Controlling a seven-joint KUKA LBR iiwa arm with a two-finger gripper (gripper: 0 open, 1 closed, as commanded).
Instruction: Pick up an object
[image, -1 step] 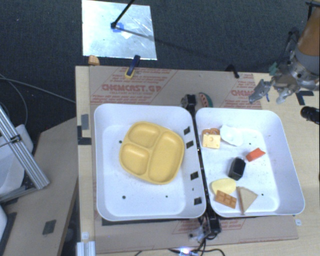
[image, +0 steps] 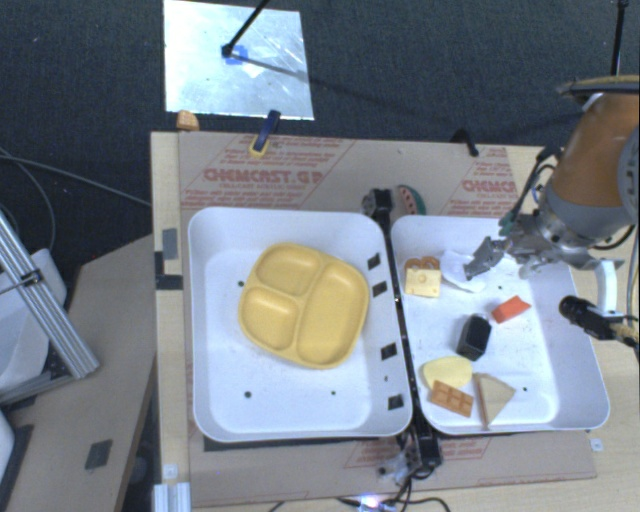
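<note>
Several small objects are seen lying loose in the right bin (image: 590, 400): an orange block (image: 511, 308), a black piece (image: 473, 336), a yellow wedge (image: 422, 278). None is lifted yet. The gripper (image: 488, 256) is held low above them; whether its fingers are spread cannot be told.

Right bin (image: 585, 400): loose toy food. Yellow cheese block (image: 422, 277) upper left, flat. Orange piece (image: 511, 308) mid-right, tilted. Black block (image: 474, 336) at centre. Pale yellow round piece (image: 447, 373) lower left, touching brown waffle square (image: 451, 400). Tan wedge (image: 492, 396) just beside them. White crumpled scrap (image: 457, 270) near top.
</note>
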